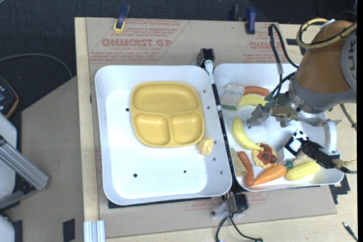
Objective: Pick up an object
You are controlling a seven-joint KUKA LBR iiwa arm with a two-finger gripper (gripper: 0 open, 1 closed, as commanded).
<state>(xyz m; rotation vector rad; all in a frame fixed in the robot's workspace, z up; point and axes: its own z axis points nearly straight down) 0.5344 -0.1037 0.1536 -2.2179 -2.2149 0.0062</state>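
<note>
Camera view: arm (326, 68) comes in from the right and covers the right bin's (256, 69) far right side, so whatever lies under the wrist is hidden. Gripper (258, 117) sits low over the middle of that bin; it's dark and small, and I cannot tell its state. Nothing visibly between them.

Objects in the right bin: a banana (244, 136) just below-left of the gripper, close but I can't confirm contact. A second yellow banana-like piece (252, 101) and a red-orange sausage shape (256, 90) lie just above it, beside a pale green-and-white item (231, 96) I can't identify. Nearer the front edge: a carrot (269, 174), corn cob (302, 170), a small red-yellow cluster (265, 154), hard to make out.

Left bin (113, 122) holds a yellow divided tray (167, 112) and a small pale-yellow lump (205, 147) by its lower right corner, well apart from the gripper. Worktop (85, 65) edges are cut off at right.
</note>
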